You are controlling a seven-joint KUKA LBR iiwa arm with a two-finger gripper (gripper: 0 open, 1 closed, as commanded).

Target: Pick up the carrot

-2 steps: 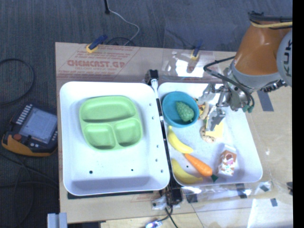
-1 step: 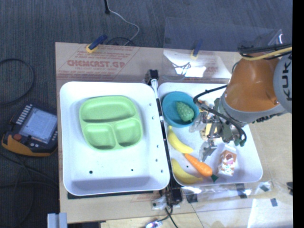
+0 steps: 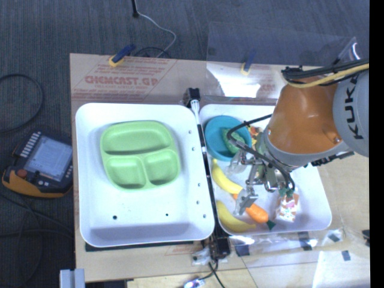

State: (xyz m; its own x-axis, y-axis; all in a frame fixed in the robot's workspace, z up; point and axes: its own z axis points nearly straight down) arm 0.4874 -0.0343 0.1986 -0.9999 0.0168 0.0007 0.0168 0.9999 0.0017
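The orange carrot (image 3: 258, 213) lies near the front of the right bin (image 3: 318, 218), its green top pointing right toward the front wall. It rests against a yellow banana (image 3: 231, 219). My gripper (image 3: 260, 194) hangs just above and slightly behind the carrot, under the arm's orange wrist band. Nothing is seen lifted off the bin floor.
A second banana (image 3: 225, 180) and a blue bowl (image 3: 218, 138) sit behind the carrot. A small white carton (image 3: 288, 208) stands just to its right. The left bin (image 3: 90, 221) holds a green divided plate (image 3: 140, 152). A handheld pendant (image 3: 41, 164) lies left of the bench.
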